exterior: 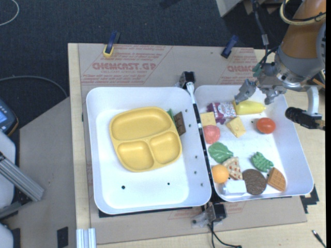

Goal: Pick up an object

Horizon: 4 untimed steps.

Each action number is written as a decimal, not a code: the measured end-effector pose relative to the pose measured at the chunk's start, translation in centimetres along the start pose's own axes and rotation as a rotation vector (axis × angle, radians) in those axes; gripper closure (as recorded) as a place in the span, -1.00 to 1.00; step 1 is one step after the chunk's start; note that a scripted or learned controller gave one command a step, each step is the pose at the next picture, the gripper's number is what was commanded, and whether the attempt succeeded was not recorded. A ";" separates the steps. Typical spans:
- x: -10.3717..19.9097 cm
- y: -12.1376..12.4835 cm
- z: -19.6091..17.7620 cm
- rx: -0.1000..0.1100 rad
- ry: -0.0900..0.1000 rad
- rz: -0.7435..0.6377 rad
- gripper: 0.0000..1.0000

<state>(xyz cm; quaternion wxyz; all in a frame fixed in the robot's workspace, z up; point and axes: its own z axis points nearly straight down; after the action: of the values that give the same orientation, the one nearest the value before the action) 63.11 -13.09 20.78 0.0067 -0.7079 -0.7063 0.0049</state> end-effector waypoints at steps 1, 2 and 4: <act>0.0 0.3 -0.9 -0.015 -0.002 -0.002 -1.00; -0.2 0.0 5.5 -0.008 -0.001 -0.002 -1.00; -0.8 1.0 11.6 -0.019 0.002 -0.004 -1.00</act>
<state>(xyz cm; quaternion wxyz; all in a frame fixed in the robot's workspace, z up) 63.88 -13.88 9.14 0.0007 -0.7064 -0.7078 -0.0024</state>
